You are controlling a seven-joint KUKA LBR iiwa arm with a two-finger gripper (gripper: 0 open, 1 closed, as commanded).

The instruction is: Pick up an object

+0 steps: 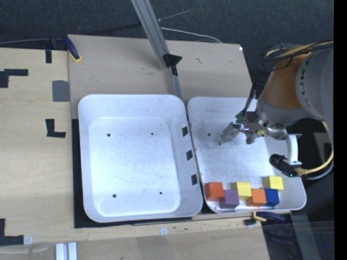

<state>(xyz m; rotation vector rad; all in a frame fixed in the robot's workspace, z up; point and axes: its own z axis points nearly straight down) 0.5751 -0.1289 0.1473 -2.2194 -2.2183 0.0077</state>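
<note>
Fingers [225, 138] spread apart, holding nothing; the gripper [234, 134] hangs over the right bin [217, 110], well away from the blocks [244, 194] along its near edge.

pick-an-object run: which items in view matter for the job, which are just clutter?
Job:
gripper, above the right bin
blocks along that bin's near edge: two orange, two yellow, purple, blue

Lying about:
left bin
metal pole
black tape marks on the bench
</note>
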